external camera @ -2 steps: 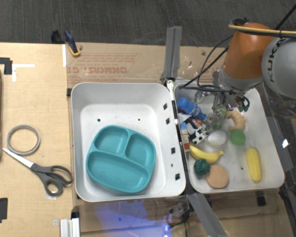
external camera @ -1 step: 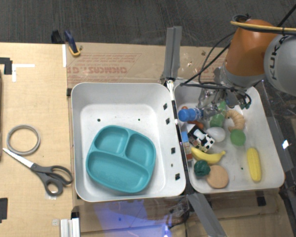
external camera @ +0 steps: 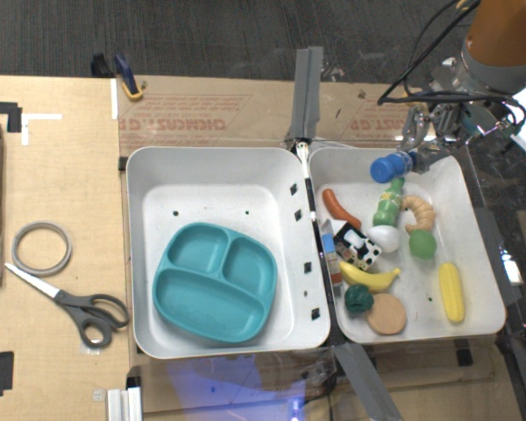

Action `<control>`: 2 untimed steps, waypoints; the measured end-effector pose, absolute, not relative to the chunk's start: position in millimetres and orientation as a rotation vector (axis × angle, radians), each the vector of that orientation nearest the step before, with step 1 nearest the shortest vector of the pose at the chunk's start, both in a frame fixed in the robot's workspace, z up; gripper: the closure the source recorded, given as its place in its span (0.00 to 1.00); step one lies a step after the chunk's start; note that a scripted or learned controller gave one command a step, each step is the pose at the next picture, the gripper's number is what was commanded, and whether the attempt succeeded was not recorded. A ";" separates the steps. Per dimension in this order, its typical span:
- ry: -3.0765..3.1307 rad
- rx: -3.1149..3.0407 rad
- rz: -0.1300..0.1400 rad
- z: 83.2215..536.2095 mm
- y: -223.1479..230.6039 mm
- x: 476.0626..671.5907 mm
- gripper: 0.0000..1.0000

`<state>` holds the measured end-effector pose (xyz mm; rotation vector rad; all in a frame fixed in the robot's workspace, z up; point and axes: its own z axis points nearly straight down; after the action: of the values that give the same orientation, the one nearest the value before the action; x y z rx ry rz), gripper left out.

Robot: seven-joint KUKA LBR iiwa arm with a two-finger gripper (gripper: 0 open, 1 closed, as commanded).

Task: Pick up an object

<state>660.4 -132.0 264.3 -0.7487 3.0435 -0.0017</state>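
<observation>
Blue plastic, a short cylinder (external camera: 388,167), lies at the top of the right bin (external camera: 478,235), its long axis running roughly from eight to two o'clock. The pincer (external camera: 421,147) hangs just beside it, towards two o'clock, near the bin's upper rim. Whether its tips are spread or closed I cannot tell; cables and shadow blur them. Nothing is visibly gripped. A short drop towards eight o'clock would likely meet the cylinder's near end.
</observation>
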 end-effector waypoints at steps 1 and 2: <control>3.008 -0.890 0.001 262.9 -87.9 660.0 1.00; 2.955 -1.047 -0.001 275.3 -96.4 660.1 1.00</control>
<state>660.1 -96.4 275.3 -1.0468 2.9555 -0.0011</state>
